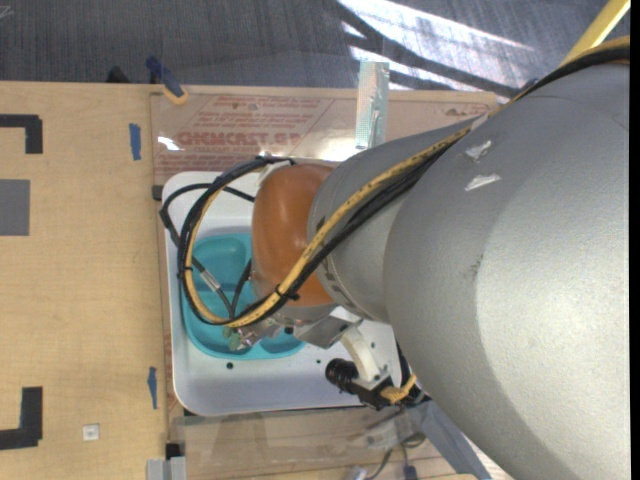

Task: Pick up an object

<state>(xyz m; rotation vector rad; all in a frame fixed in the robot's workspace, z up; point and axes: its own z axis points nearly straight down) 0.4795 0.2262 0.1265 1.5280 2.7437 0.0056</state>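
Low, arm (480, 268) over teal object (215, 268).

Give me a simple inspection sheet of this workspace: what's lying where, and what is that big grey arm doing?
Surface: tan bench bearing a shallow white bin.
Job's things: a teal object lies in the bin, partly hidden by the arm.
Clutter: blue tape strips on the bench.
Grippers: the grey arm with its orange band reaches over the bin; the gripper is hidden beneath the wrist.
Cables: black and yellow cables loop along the arm and over the bin.
Surroundings: dark carpeted floor beyond the bench.
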